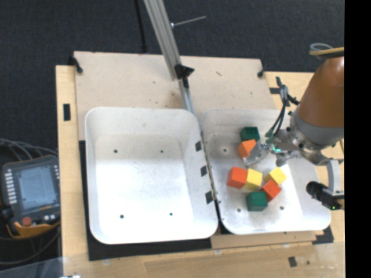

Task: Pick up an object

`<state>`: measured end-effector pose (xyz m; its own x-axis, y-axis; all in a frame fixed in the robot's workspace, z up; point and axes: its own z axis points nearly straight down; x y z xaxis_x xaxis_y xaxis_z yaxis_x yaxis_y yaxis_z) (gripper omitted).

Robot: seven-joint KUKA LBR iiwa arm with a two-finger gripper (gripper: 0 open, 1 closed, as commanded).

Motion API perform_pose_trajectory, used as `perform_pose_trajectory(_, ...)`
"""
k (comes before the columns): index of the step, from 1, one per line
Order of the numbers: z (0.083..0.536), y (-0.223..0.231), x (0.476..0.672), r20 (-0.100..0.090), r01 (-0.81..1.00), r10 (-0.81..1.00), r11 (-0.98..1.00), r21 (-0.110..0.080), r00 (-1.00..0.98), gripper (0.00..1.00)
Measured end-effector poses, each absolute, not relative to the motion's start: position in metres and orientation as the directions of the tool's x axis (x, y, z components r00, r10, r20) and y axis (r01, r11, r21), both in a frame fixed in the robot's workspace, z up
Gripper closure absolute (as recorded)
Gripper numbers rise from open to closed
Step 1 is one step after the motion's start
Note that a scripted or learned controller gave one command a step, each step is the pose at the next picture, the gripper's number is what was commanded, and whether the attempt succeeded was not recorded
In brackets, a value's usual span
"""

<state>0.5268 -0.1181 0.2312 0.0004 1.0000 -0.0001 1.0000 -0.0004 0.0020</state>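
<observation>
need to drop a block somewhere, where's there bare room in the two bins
The left bin has a bare floor from wall to wall. In the right bin, bare strips run along the divider side and the near rim. Its middle is crowded: green blocks, orange blocks, yellow blocks, and the gripper.

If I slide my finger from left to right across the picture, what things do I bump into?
Control pendant → left bin → orange-red block → yellow block by it → yellow block farther right → grey arm with its orange band.
</observation>
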Motion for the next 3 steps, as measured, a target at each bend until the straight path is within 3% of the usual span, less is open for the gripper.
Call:
perform_pose_trajectory(1,0.171,-0.127,0.527,-0.001,1.000,1.000,-0.001,-0.005,0.001,0.00)
perform_pose_trajectory(2,0.119,-0.131,0.537,0.007,1.000,1.000,0.001,0.006,-0.001,0.00)
perform_pose_trajectory(3,0.122,-0.133,0.539,-0.001,1.000,1.000,0.000,0.017,0.000,0.00)
